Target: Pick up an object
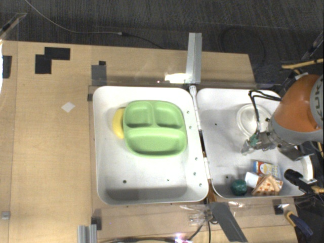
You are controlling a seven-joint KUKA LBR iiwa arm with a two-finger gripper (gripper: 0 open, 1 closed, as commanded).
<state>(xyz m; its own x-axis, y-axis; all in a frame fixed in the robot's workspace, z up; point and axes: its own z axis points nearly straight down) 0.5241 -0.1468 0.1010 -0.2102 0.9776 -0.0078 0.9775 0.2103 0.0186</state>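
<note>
In the right bin (223, 135), my gripper (257, 143) hangs low over the floor, below the orange band of the arm (298, 110). Just beside it, toward the back, lies a clear ring-shaped object (246, 118). Along the bin's front edge sit a dark green ball (239, 187), a small white and blue tube (251, 178), a little printed carton (267, 167) and an orange patterned piece (267, 186). The gripper is above and slightly behind this cluster, apart from it. Nothing is visibly held.
The left bin (147, 181) holds a green divided plate (153, 127) with a yellow object (118, 123) poking out from under its left side. A metal divider (198, 135) separates the bins. Cables and dark arm parts crowd the right edge.
</note>
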